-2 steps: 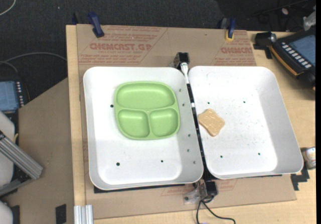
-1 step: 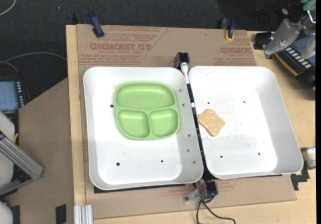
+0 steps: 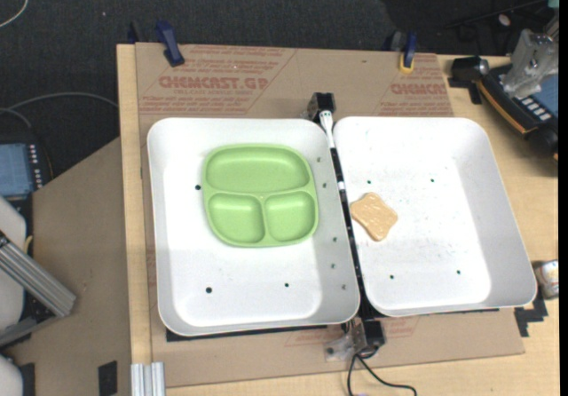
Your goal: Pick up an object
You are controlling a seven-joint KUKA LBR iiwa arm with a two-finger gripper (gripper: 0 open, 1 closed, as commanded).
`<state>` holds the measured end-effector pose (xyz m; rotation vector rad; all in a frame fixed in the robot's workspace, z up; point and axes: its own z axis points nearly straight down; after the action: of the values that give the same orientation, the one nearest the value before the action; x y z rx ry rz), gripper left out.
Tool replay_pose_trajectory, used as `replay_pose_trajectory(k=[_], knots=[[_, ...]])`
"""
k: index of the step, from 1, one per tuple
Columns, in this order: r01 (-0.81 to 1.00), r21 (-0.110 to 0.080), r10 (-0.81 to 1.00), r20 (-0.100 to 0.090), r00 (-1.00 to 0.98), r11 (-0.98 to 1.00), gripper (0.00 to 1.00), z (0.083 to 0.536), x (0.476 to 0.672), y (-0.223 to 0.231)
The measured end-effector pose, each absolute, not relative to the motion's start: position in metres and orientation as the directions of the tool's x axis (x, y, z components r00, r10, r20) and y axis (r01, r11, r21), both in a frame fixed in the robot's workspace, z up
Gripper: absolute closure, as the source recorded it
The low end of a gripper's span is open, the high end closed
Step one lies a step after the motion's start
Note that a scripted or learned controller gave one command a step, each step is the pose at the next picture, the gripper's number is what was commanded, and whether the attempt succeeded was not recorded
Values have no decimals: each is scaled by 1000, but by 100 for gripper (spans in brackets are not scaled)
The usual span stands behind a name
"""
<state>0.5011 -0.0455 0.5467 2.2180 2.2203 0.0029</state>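
We count one brown board (image 3: 266,75), printed with red lettering, as the largest thing, and it bears two shallow white bins side by side. The left bin (image 3: 177,288) holds one green tray (image 3: 261,194) with three compartments, one wide above and two smaller below. The right bin (image 3: 444,279) holds one toast-shaped piece (image 3: 374,217), tan with a darker edge, flat on the bin floor at the bin's left side, just beside the seam between the bins. Two clamps grip the board's far edge, a blue clamp (image 3: 169,42) and a yellow-and-blue clamp (image 3: 408,52). We cannot tell the claw's state.
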Motion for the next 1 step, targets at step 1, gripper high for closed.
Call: replay_pose_trajectory(k=[1], knots=[[1000, -18, 1000, 1, 1, -1, 100, 380, 495, -33]])
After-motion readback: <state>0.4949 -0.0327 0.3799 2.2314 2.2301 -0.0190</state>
